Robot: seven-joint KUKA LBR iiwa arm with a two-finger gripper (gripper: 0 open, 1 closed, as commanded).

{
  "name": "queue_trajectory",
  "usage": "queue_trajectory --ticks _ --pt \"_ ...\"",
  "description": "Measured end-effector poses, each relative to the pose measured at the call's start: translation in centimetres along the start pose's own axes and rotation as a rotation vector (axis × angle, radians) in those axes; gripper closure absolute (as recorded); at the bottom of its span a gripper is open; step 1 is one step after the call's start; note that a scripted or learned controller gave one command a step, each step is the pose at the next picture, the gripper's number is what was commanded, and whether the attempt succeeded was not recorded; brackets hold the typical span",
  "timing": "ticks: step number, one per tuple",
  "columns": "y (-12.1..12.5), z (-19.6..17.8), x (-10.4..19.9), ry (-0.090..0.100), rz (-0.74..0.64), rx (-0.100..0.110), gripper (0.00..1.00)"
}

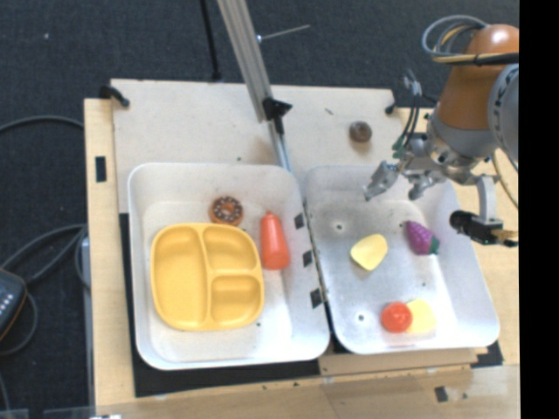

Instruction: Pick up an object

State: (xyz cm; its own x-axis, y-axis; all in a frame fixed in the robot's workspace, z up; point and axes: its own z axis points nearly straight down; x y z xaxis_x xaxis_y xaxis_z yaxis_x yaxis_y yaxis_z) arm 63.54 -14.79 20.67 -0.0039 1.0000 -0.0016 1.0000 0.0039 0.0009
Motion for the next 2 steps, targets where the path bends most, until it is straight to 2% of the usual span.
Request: queue_trajectory --ticks 1,2 --pt "-7.4 10.8 2.3 0.001 0.004 0.004 0.0" --pt "-7.1 9.4 2.2 0.001 0.012 -0.005 1.0"
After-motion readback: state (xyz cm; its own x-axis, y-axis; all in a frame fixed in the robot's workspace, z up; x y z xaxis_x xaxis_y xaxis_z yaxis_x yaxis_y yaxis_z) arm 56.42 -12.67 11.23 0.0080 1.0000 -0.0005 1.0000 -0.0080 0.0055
